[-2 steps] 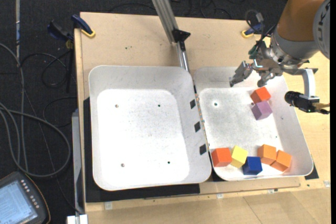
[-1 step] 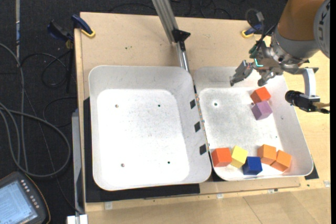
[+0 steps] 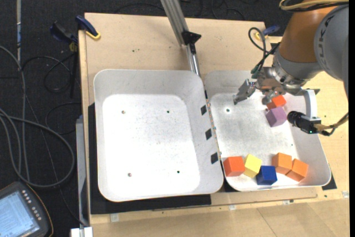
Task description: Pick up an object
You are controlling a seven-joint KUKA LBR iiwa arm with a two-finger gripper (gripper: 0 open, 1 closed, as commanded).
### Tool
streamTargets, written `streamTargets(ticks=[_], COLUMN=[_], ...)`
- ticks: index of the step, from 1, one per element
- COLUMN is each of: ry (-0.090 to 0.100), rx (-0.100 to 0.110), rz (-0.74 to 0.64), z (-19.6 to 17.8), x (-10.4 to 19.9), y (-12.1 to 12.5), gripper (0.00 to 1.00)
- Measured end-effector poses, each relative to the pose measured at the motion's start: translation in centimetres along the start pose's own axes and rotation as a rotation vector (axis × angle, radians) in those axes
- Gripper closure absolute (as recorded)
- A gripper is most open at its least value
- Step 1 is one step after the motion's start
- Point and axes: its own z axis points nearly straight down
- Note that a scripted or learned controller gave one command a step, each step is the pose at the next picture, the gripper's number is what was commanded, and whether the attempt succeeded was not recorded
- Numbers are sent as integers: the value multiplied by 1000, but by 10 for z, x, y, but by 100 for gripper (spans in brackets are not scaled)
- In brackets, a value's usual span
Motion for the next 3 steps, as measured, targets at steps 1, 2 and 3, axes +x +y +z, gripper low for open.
streamTargets(ticks=[1,2,3], ry=[-1,0,-1], rx=[-1,-2,-8], rz=[1,0,1], z=[49,80,67], x=[-8,-8,-8], y=[3,2,3], gripper=[0,0,100])
